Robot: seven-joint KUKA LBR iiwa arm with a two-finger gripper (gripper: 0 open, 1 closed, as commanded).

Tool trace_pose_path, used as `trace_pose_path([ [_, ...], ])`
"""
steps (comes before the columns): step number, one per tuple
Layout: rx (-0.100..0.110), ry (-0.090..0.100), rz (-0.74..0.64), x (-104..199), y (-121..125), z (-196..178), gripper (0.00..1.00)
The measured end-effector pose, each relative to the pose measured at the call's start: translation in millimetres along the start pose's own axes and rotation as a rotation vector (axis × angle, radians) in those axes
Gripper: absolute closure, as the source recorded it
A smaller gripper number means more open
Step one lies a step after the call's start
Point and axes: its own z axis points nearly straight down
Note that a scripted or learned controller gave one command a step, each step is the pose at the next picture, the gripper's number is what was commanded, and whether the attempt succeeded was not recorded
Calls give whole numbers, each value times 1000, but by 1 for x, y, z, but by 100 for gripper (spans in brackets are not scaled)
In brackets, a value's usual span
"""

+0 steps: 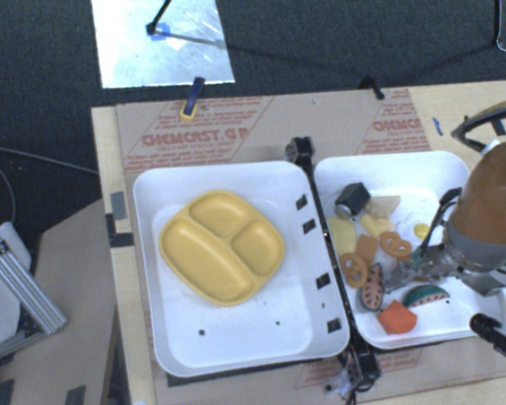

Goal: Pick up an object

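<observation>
Several small toy foods, among them an orange block (397, 318) and a watermelon slice (425, 295), crowd the right bin (452, 167) by the counter's right edge, probably light, stiff, best pinched across narrow sides; end effector (414, 265) state unclear.

A yellow divided plate (223, 246) lies in the left bin (241, 342), on cardboard (228, 132).

Glossy white plastic bins (251, 355), matt yellow plastic tray (222, 245), brown cardboard (227, 128) beneath.
</observation>
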Motion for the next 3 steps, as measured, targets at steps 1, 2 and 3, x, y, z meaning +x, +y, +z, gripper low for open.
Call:
trace_pose_path([
  [1, -10, -16, 4, 52, 1, -2, 0],
  [2, -10, -5, 0, 52, 73, -29, 0],
  [3, -5, -3, -2, 52, 70, -38, 100],
])
